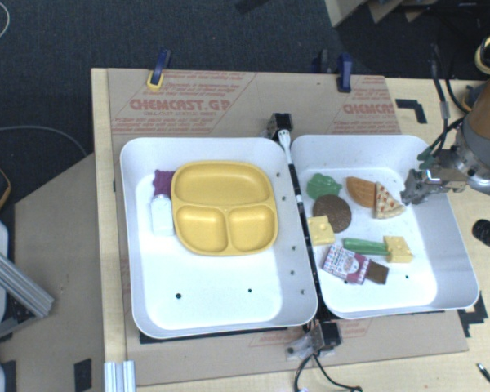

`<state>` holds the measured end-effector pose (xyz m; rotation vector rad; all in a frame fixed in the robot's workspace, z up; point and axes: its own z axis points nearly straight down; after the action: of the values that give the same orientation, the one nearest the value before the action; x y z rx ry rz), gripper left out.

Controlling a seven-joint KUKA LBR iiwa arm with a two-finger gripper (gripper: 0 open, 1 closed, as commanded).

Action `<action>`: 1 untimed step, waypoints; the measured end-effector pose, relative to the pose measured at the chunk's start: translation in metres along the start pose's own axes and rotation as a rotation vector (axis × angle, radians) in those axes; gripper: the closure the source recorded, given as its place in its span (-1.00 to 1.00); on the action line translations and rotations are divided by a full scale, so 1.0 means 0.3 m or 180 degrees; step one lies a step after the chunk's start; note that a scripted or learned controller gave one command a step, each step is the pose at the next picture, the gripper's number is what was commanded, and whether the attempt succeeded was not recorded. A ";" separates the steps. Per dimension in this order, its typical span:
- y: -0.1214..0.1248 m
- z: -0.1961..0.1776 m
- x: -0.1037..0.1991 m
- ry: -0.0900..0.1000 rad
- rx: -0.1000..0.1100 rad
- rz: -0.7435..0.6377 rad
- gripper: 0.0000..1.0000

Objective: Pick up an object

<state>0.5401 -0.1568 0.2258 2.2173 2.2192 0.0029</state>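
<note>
Arm: your gripper (414, 188) reached in from the right and hung low over the right bin (449, 243), at its right side.
Jaws: you could not tell whether they stood apart or together.
Nearest thing: the pizza slice (386, 202) lay just left of them, beside the bread piece (361, 189).
Right bin, rest: green leaf (322, 185), brown disc (333, 211), two yellow blocks (320, 229), green stick (364, 246), patterned packet (345, 264).
Left bin (147, 292): yellow divided plate (224, 207), purple item (162, 181), white bottle (160, 216).
</note>
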 end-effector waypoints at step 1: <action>0.045 -0.022 0.168 0.0007 0.0001 -0.0018 1.00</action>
<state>0.5536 -0.1062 0.2323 2.2124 2.2267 0.0048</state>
